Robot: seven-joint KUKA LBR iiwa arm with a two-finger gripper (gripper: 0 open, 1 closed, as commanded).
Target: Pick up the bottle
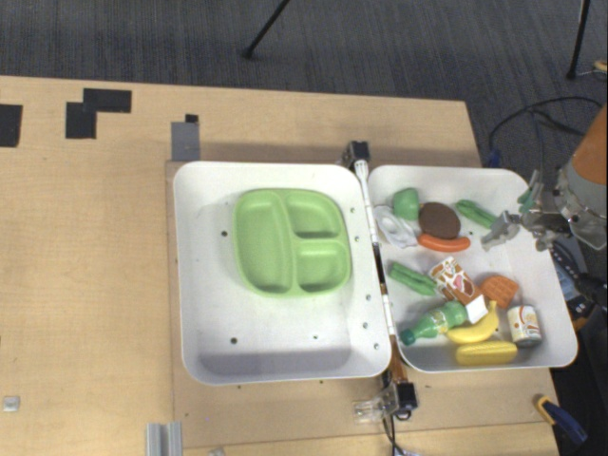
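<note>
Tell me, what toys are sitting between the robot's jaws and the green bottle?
In the camera view, between the gripper and the green bottle lie an orange carrot, a small printed packet and an orange-brown toy.

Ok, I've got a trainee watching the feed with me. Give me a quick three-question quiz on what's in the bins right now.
1. True or false: the green bottle lies on its side in the right bin.
2. Which bin holds the green divided plate?
A. left bin
B. right bin
C. neither, it sits on the bench
3. Fill the gap: the gripper hangs over the right bin's ____ edge, apart from the bottle.

Key
1. True; it lies tilted beside the yellow banana.
2. A.
3. Right (the side where the arm comes in); it is up by the far right corner, while the bottle lies near the bin's front.
</note>
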